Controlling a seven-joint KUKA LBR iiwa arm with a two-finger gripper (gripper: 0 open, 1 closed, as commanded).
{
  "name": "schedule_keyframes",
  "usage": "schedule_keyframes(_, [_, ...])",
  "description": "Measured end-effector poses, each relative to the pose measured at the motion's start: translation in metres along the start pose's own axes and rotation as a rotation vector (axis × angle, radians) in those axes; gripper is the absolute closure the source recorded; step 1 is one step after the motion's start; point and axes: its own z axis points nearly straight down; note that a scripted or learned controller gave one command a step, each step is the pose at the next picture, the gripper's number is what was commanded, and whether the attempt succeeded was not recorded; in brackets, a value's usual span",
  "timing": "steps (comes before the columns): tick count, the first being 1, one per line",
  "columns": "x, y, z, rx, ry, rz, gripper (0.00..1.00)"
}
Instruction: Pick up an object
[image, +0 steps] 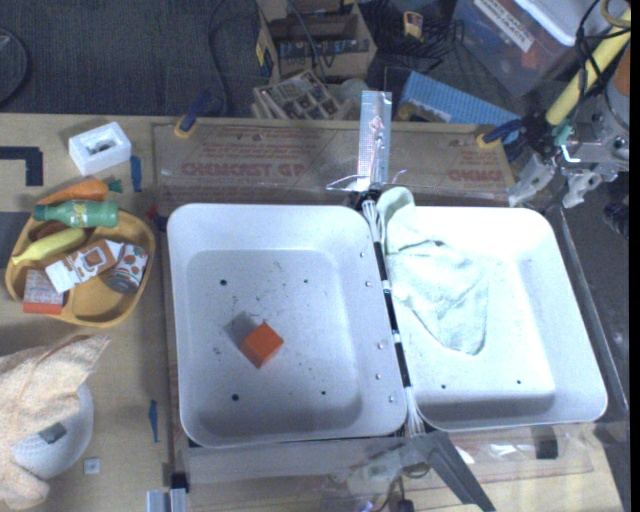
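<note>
Camera view is giving me both white bins side by side, and I am counting two of them: the left bin (200, 240) and the right bin (560, 300). Lying in the left bin, a little left of its middle and toward the near side, I am seeing one orange block (263, 344). It is sitting rotated on the floor of the bin so that its corners are pointing up, down, left and right in the picture, like a diamond; it is looking roughly cubic, so I am not making out any long axis. A small grey patch is touching its upper left side, and I cannot tell whether that is a shadow or a second piece.

One pale cloth (445, 285) is lying crumpled in the right bin, in its left half, with a fold draping over the divider at the far corner.

The gripper (545, 170) is hanging at the upper right, beyond the far right corner of the right bin and well apart from the block. I cannot tell how it is set at this distance; nothing is showing in its grasp.

Off to the left, one yellow bowl (75, 310) is holding toy food and small packets.
</note>
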Motion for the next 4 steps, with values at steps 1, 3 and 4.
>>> schedule_keyframes(1, [0.091,-0.022,0.064,0.001,0.001,0.101,0.00])
schedule_keyframes(3, [0.048,-0.079,0.112,0.001,0.000,0.100,0.00])
schedule_keyframes(4, [0.054,-0.118,0.194,-0.009,0.001,0.203,0.00])
